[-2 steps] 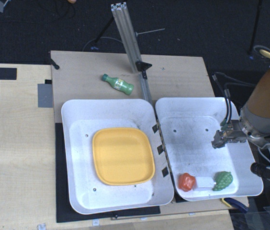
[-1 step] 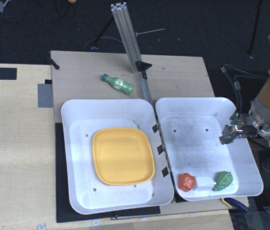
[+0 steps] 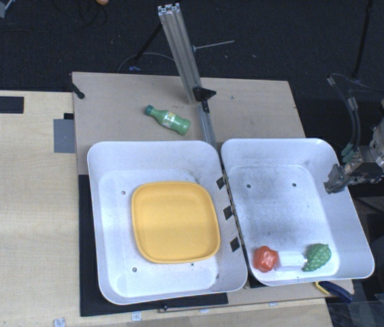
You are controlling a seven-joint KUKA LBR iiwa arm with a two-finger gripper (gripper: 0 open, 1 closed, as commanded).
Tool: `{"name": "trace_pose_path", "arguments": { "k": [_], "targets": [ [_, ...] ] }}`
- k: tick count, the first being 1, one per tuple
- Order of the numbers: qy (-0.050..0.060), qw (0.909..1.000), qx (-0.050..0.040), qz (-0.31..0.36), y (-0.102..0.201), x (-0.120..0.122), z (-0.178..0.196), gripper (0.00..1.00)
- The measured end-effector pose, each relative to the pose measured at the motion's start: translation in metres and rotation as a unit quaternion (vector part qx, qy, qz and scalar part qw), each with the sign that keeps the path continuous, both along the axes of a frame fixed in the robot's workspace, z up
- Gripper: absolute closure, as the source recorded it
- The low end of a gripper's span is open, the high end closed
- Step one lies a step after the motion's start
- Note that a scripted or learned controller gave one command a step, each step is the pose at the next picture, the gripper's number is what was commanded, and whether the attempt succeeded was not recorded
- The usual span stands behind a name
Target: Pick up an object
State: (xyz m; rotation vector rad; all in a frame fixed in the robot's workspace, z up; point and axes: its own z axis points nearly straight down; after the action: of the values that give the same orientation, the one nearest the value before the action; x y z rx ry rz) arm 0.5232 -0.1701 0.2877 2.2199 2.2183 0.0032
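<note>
Tan bench [image 3: 246,107] on dark floor, two white bins side by side. I see a yellow plate [image 3: 175,221] flat in the left bin [image 3: 103,182]. Right bin [image 3: 342,210] has a red tomato [image 3: 265,258] and green broccoli [image 3: 317,257] near its front edge, apart. Green bottle [image 3: 168,120] lies on the bench behind the bins. My gripper [image 3: 336,180] sits at the right bin's far right rim, holding nothing.

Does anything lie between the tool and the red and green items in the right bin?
Nothing visible. The tool sits at the right bin's right rim; bare bin floor separates it from the red object and green object.
</note>
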Motion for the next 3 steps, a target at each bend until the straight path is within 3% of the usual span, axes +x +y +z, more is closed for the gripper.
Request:
{"name": "trace_pose_path", "arguments": {
  "k": [3],
  "targets": [
    [0.003, 1.0, 0.0006, 0.001, 0.132, 0.021, -0.022, 1.0]
  ]
}}
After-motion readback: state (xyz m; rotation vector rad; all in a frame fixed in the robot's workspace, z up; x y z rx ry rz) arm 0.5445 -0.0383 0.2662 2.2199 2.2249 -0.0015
